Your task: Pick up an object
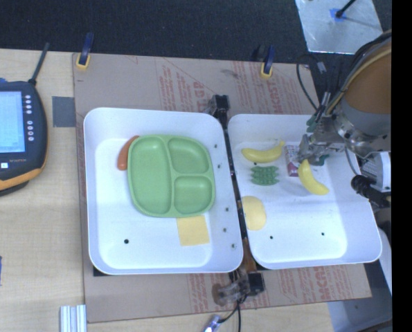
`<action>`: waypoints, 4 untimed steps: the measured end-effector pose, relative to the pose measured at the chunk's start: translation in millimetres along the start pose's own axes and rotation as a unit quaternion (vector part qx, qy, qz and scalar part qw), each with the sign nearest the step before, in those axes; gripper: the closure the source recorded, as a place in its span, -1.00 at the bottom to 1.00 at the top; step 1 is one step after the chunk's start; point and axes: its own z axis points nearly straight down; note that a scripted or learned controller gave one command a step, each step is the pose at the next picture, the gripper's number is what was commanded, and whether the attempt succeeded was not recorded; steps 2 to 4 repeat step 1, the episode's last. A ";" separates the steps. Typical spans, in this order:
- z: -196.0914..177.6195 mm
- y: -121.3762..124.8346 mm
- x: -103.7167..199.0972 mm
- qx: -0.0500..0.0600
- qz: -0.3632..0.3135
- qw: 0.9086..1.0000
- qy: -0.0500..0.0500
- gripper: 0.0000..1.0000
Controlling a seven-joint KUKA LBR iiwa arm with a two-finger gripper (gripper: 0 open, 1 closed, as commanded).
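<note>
My gripper [309, 156] hangs over the right bin [330, 251], just above the upper end of a yellow banana [314, 179] and a small pink packet [293, 163]. A second banana [262, 153] lies to the left, with a green ridged piece [264, 176] below it and a pale yellow lemon [253, 213] near the bin's left wall. Nothing is visibly held between the fingers.
The left bin [109, 247] holds a green divided plate [171, 176], an orange sausage [124, 153] at its left edge and a yellow cheese square [193, 230]. A teach pendant [8, 133] lies at the far left of the bench.
</note>
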 end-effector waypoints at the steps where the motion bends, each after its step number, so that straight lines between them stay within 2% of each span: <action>1: -0.9 -24.1 72.6 0.002 -0.001 1.000 -0.001 1.00; 4: -0.9 -24.1 72.6 0.002 -0.001 1.000 -0.001 1.00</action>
